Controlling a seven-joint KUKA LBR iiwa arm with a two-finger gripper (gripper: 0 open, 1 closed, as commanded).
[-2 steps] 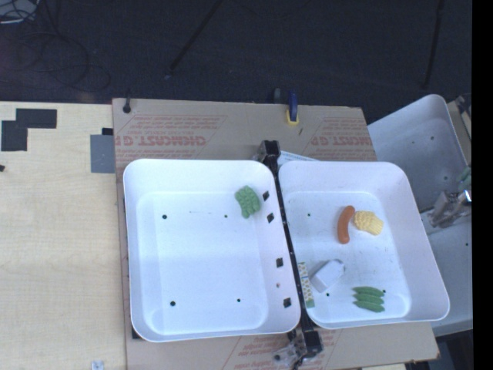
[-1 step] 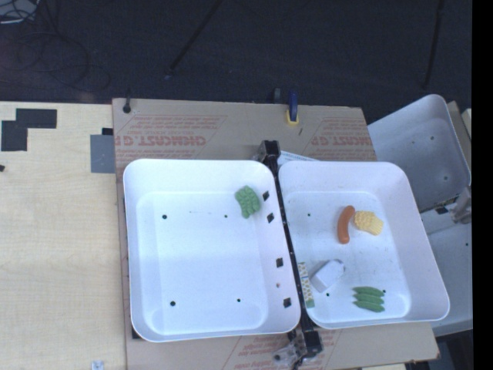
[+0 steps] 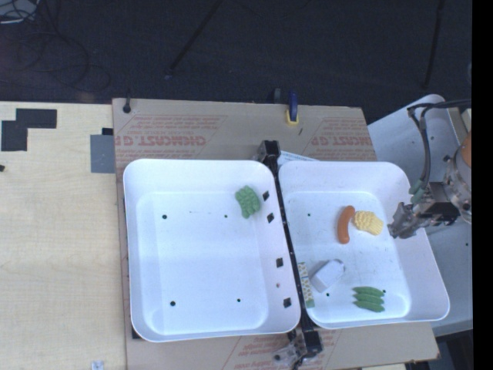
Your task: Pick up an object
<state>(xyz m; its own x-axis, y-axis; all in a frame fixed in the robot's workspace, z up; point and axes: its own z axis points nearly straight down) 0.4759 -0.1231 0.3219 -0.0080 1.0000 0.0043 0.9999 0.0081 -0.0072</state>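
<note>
My gripper (image 3: 402,227) hangs over the right edge of the right bin (image 3: 420,272), to the right of the objects; nothing shows between its fingers. In that bin lie an orange sausage-shaped piece (image 3: 344,224), a yellow corn piece (image 3: 368,223) touching it on the right, a pale grey block (image 3: 326,274) near the divider, and a green pea pod (image 3: 368,298) at the front. A green leafy piece (image 3: 247,201) lies in the left bin (image 3: 142,253), near its back right corner.
Both bins rest on a cardboard sheet (image 3: 192,133) on the bench. Black clips (image 3: 270,150) sit along the seam between the bins. A blue and yellow clamp (image 3: 293,110) holds the cardboard's far edge. Cables (image 3: 422,141) hang by the arm.
</note>
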